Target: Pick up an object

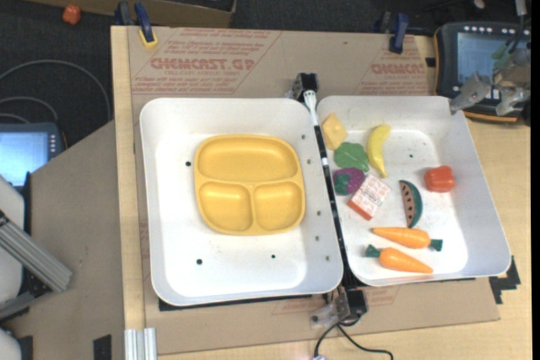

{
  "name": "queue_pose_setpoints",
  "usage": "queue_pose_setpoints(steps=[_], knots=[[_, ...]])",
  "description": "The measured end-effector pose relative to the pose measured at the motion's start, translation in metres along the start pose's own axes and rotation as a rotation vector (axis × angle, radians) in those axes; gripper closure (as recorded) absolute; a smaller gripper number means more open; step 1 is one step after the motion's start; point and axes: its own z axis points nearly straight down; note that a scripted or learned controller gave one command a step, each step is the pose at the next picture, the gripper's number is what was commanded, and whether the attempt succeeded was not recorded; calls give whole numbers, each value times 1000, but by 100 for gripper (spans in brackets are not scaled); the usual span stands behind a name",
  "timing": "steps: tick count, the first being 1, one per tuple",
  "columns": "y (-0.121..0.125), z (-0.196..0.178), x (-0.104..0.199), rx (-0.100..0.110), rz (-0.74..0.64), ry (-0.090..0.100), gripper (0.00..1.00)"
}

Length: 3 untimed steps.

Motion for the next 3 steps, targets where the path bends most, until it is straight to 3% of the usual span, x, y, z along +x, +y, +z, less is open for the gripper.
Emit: queue_pose_setpoints(steps=[1,2,3], knots=[[-1,115,75,11,-7,7,0],[56,192,73,-4,-4,-1,0],[56,177,72,-7,-3,-3,100]])
